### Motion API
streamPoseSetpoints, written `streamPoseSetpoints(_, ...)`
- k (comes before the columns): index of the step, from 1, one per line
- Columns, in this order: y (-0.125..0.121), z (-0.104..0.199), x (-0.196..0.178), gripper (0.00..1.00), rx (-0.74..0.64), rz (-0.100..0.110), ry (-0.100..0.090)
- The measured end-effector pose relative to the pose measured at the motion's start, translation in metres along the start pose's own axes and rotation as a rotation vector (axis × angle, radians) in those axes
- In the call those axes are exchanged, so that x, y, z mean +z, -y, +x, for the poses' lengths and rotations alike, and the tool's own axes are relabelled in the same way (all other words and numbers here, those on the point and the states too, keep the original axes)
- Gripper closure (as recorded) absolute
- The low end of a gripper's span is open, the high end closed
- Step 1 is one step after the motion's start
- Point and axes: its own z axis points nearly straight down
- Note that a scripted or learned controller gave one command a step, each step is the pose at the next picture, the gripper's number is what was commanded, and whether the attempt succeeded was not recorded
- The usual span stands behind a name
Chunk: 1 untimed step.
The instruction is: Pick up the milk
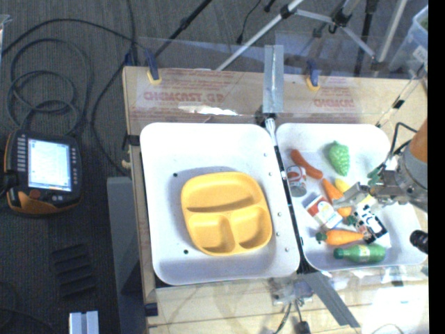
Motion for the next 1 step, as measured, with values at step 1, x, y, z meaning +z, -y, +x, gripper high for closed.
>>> streamPoseSetpoints(1, -0.0020, 0.0021, 0.1043, 0.00, -0.054, -0.007, 0.003)
